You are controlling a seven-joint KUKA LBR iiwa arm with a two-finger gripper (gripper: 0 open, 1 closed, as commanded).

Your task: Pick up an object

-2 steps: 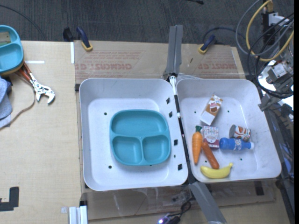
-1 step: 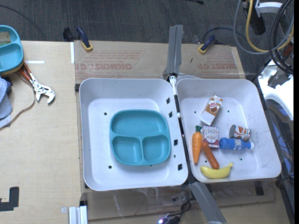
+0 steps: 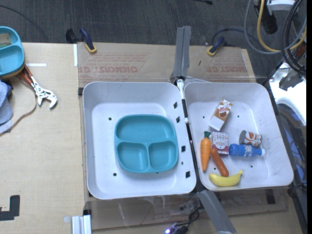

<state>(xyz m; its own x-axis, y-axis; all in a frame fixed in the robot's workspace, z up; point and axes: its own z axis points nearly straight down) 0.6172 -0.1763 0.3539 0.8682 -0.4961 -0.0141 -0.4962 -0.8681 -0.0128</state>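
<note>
In the right bin [image 3: 273, 111], toward its near half, the loose objects lie in a cluster. The carrot [image 3: 205, 152] has its long axis running roughly near to far, with the green top at the far end. Touching its right side, a red-orange stick-shaped piece [image 3: 220, 164] slants away toward the near right. The banana [image 3: 225, 179] lies across the bin, left to right, with its right tip curled upward. The blue bottle [image 3: 246, 151] also lies on its side, left to right; which end carries the cap is hard to make out. Just behind it is a small can [image 3: 251, 139] on its side, its print too blurred to read. A pink-and-white box [image 3: 220, 142] sits between the carrot and the bottle, and a brown-and-white carton [image 3: 221, 114] lies farther back, apart from the rest.

Whether the tool is released or clenched cannot be told.

The left bin [image 3: 95, 130] holds a teal divided plate [image 3: 146, 144]. On the surface [image 3: 44, 169] to the left are a wrench [image 3: 44, 96], a teal tray [image 3: 10, 52] and a grey cloth [image 3: 5, 110], both cut off by the edge. Nothing lies over the objects.
</note>
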